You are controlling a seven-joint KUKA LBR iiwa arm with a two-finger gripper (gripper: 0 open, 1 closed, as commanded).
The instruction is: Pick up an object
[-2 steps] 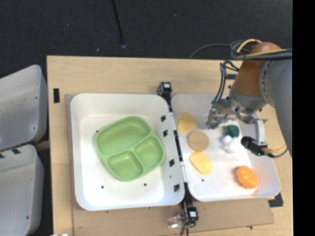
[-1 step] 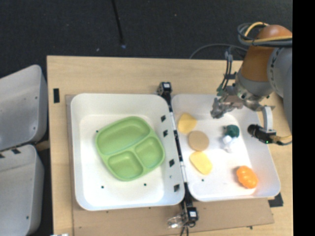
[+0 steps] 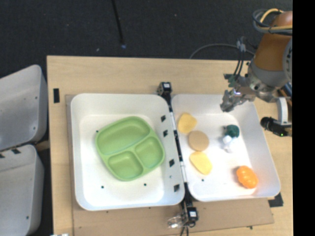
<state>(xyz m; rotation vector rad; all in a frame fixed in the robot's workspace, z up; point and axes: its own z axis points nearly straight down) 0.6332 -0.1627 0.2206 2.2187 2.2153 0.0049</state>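
The right bin [image 3: 256,117] holds a yellow piece [image 3: 186,123] near its left wall, a tan round disc [image 3: 199,140] below it, and another yellow piece [image 3: 201,162] further down. A dark green and white object [image 3: 229,134] lies mid-bin, and an orange object [image 3: 246,176] sits near the front right corner. My gripper [image 3: 229,103] hangs over the back of the right bin, above and apart from the green and white object. Nothing shows between its fingers.
The left bin [image 3: 83,181] carries a green divided plate [image 3: 130,147]. A clip-studded divider [image 3: 173,146] separates the bins. Black cables run over the wooden bench [image 3: 123,75] behind the right bin. White chair backs stand at the far left.
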